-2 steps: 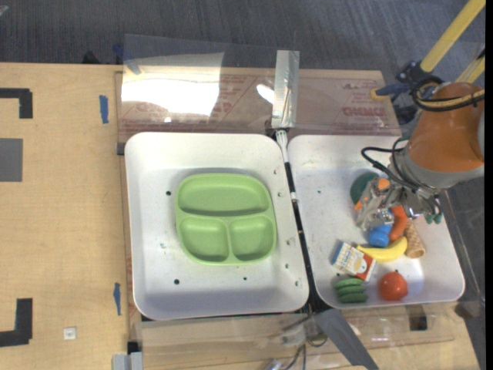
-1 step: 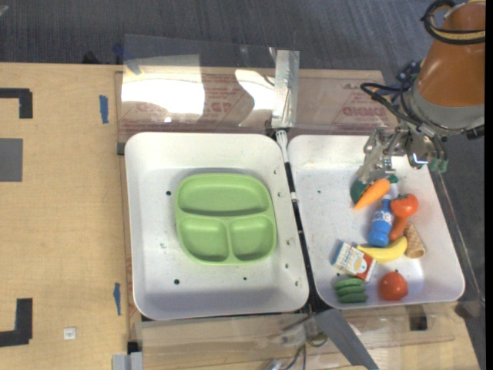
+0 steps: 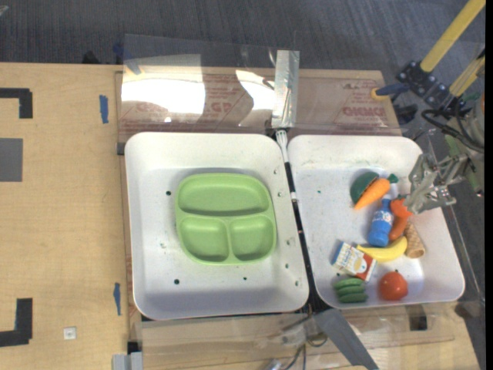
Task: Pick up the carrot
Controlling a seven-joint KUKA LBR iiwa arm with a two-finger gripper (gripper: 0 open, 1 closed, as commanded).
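Note:
The carrot (image 3: 373,192), orange with a dark green leafy top at its upper left, lies slanted in the right bin (image 3: 323,168), in that bin's upper right part. My gripper (image 3: 431,189), a grey metal piece, hangs over the bin's right side, a short way to the right of the carrot and apart from it. Nothing shows in its grasp.
Crowded below the carrot are a blue bottle (image 3: 380,227), a small orange-red item (image 3: 399,213), a banana (image 3: 387,251), a brown cone (image 3: 415,242), a juice carton (image 3: 353,260), a green vegetable (image 3: 350,289) and a tomato (image 3: 393,284). The left bin (image 3: 146,206) holds a green divided plate (image 3: 226,216).

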